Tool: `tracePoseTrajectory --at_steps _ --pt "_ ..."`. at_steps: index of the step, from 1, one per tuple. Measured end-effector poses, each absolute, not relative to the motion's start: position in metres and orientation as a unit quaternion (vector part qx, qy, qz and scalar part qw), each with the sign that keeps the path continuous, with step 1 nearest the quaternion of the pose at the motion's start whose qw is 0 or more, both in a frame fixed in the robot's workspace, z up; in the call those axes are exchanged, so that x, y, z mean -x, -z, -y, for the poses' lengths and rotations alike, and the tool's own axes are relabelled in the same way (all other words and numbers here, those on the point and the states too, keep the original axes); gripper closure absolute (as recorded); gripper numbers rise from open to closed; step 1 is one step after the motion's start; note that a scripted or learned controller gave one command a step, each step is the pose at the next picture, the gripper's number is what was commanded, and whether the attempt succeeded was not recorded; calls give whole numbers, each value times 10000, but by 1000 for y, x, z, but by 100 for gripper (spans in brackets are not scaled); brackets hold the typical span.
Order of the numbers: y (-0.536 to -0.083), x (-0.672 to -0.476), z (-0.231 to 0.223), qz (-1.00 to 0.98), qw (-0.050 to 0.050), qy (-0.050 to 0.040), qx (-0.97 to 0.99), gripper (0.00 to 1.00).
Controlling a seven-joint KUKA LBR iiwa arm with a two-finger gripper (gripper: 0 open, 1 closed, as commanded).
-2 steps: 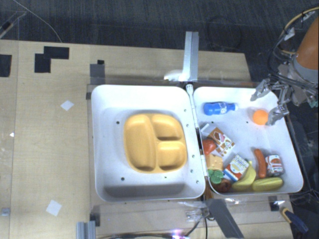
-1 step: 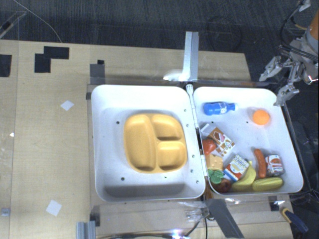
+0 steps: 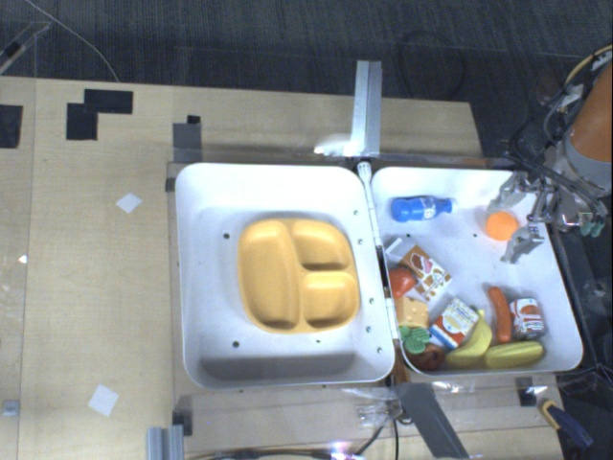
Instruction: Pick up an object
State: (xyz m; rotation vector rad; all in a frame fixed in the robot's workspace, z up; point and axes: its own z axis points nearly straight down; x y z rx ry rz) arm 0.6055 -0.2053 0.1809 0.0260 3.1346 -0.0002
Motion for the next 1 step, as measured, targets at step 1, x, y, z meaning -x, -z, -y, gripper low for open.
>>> tracePoseTrajectory --at_steps 1 --pt "-90 -554 178 -9944 72 23 1056 0"
